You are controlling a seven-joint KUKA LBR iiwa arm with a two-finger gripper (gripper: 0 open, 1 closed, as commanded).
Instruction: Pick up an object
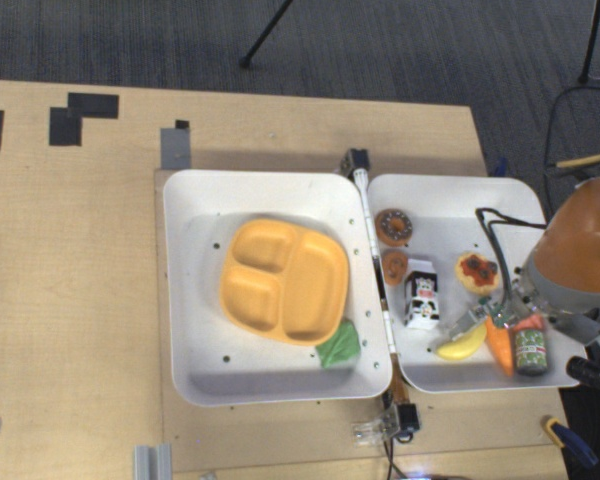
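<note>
Objects for picking crowd the right bin (pixel 450 200): a donut (pixel 393 226), a small brown piece (pixel 394 266), a black-and-white cow figure (pixel 422 299), a tart (pixel 477 272), a banana (pixel 463 343), a carrot (pixel 499 346) and a green can (pixel 529 351). The gripper (pixel 492 311) sits low among them above the banana and carrot, largely hidden by the orange-banded arm (pixel 580 243); its spread cannot be made out. The left bin (pixel 185 298) holds 1 yellow divided plate (pixel 283 279) and a green leaf (pixel 340 346).

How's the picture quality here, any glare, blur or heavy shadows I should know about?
Camera view: even, soft lighting, with only faint shadows inside the left bin around the yellow tray; no strong glare on the white plastic; the small items in the right bin look soft; the orange band at the right is blurred.
</note>
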